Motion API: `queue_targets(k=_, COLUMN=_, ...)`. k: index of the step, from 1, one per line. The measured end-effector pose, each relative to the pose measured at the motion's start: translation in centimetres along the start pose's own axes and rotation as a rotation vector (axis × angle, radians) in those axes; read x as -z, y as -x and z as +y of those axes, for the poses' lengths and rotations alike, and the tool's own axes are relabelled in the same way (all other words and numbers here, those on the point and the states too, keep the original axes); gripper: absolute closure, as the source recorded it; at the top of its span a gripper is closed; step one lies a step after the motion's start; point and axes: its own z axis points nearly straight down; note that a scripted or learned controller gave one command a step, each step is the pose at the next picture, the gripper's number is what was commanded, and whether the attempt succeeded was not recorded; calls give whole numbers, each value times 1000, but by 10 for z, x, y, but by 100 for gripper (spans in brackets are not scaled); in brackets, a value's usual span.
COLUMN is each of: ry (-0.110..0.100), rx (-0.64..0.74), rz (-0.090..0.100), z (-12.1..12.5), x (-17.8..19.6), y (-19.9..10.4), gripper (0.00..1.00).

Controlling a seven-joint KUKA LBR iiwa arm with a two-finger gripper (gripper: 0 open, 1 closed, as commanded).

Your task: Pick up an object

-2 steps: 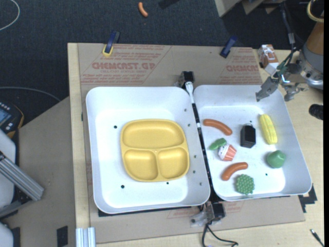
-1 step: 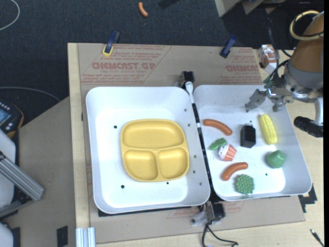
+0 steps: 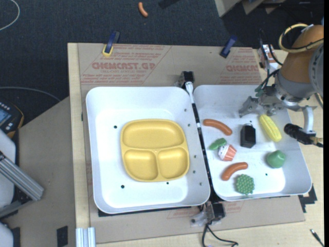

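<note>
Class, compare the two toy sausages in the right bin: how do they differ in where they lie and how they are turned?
The upper sausage lies near the bin's left wall, sloping down to the right. The lower sausage lies nearer the front, beside the green broccoli, sloping up to the right. Both are orange-red, similar in size and lying flat.

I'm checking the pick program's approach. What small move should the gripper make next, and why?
Probably a short drop toward the yellow corn. The gripper sits over the back of the right bin with nothing between its fingers, and the corn lies just in front of it, apart from the black block beside it.
</note>
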Motion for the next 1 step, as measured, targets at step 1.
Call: queue_targets(k=1, ry=6, rx=0, rz=-2, z=2, x=14, y=1, gripper=100)
